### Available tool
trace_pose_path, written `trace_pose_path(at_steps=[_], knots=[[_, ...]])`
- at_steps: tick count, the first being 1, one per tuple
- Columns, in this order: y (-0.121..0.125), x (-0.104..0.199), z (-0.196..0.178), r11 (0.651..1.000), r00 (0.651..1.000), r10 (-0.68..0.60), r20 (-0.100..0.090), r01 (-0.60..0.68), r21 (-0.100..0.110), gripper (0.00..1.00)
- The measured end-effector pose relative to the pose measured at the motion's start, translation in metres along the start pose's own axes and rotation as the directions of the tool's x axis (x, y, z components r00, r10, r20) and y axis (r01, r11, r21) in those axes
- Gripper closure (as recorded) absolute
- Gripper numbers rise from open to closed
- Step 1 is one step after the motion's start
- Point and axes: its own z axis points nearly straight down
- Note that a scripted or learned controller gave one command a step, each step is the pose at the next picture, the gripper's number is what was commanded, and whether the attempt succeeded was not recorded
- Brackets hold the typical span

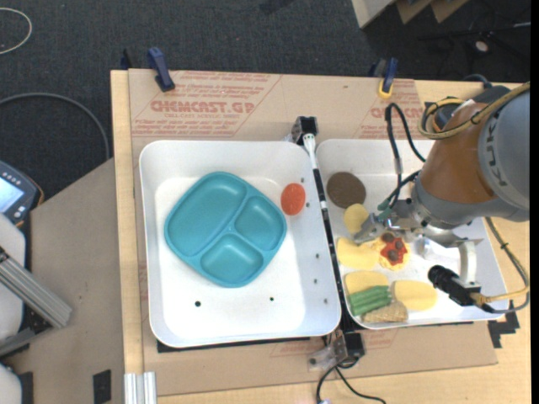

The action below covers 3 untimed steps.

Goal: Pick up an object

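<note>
Yellow and green toy foods crowd the right bin (497, 297) just below the hand (381, 225). Whether the hand is clenched cannot be told. A red-and-yellow piece (392, 251) lies just beside it; a straight descent is advised, neighbours avoided. Beyond it, a brown disc (345, 188). Further left, an orange ball (293, 198) and teal divided plate (224, 228).

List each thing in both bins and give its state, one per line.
teal divided plate: flat in the left bin, compartments bare
orange ball: on the left bin floor beside the plate's right rim
brown disc: flat at the right bin's far end
red piece: right bin, directly under the gripper
green beans: lying near the right bin's near edge
yellow pieces: scattered around them
</note>
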Motion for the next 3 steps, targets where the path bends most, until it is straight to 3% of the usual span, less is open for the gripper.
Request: trace_pose_path(at_steps=[1,2,3], knots=[[-0.062,0.071,-0.107,1.000,1.000,-0.002,-0.006,0.002,-0.002,0.00],[-0.059,0.145,-0.211,1.000,1.000,-0.006,-0.007,0.006,-0.009,0.00],[-0.059,0.079,-0.286,1.000,1.000,0.011,0.000,-0.011,-0.008,0.00]])
